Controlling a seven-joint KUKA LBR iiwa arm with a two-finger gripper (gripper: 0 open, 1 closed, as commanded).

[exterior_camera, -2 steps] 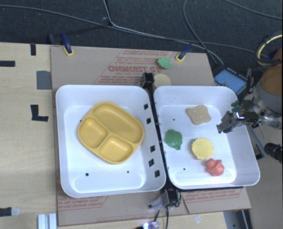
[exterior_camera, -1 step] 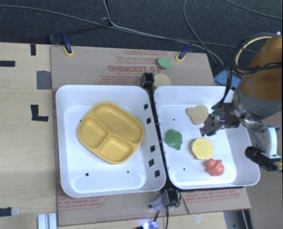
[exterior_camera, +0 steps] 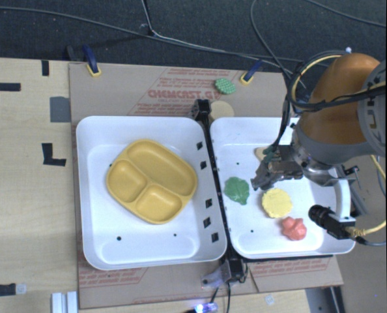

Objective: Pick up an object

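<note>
Camera view shows the hand low in the right bin, its grip impossible to tell, just above a yellow piece. A green piece lies left; a red piece sits lower right.

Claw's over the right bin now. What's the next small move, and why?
Probably ease the claw slightly down and toward the yellow piece before descending. It hangs between the green piece and the yellow one, centred on neither, and nothing shows between its fingers. The yellow piece lies nearest, with bare bin floor around it.
</note>
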